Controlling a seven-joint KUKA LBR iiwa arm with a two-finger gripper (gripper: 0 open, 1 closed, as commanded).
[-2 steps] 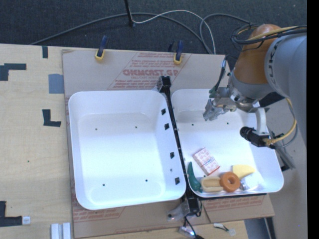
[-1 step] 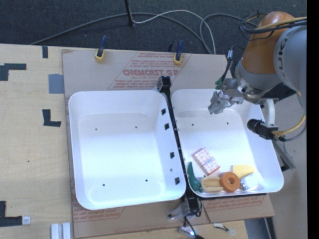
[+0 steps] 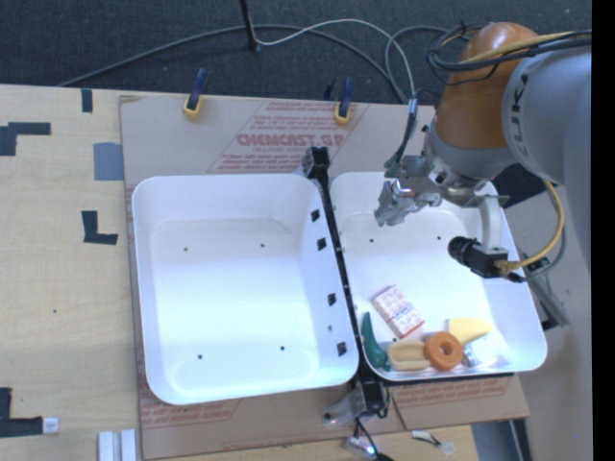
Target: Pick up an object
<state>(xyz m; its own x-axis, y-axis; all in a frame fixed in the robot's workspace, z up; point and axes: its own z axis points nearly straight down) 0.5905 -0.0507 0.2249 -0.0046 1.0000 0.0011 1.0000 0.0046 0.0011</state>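
A: What lies at the left of the bench?
B: A shallow white left bin (image 3: 231, 286), resting on a cardboard sheet (image 3: 279, 137) held by two clamps (image 3: 195, 99) at its far edge.

A: And beside it?
B: The right bin (image 3: 432, 257), touching the first along a black divider (image 3: 327, 248). Its objects are gathered at the near edge: a green item (image 3: 372, 342) against the divider, a red-and-white packet (image 3: 397, 311) just above, a tan block (image 3: 405, 355), an orange ring (image 3: 444, 351) touching that block, and a yellow wedge (image 3: 469, 329) to the right.

A: Where is the gripper?
B: The gripper (image 3: 394, 209) hangs over the far part of the right bin, well apart from the objects. Nothing is seen between its fingers; whether they are spread or pressed together cannot be told. The arm (image 3: 500, 94) enters from the right.
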